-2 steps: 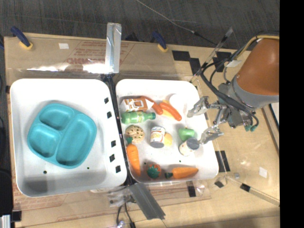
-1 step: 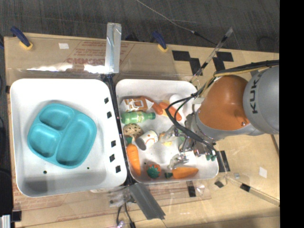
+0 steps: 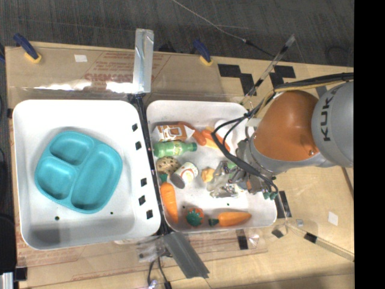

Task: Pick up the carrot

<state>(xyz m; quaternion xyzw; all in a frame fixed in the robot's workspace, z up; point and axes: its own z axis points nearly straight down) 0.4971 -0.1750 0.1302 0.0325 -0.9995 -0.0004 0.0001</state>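
An orange carrot point(image 3: 234, 218) with a green stub at its left end lies flat along the front wall of the right bin point(image 3: 198, 108). A second orange carrot-like piece point(image 3: 168, 200) lies lengthwise against that bin's left wall. My gripper point(image 3: 224, 182) hangs low in the right half of this bin, under the orange wrist band. It sits just above the lying carrot and is apart from it. I see nothing held in it.
Around the gripper lie a small yellow piece point(image 3: 207, 174), a can point(image 3: 187, 172), a cookie point(image 3: 166, 165), a green bottle point(image 3: 173, 149), a brown packet point(image 3: 173, 130), an orange piece point(image 3: 204, 137) and a red and green toy point(image 3: 194, 217). The left bin point(image 3: 36, 233) holds a teal divided plate point(image 3: 78, 170).
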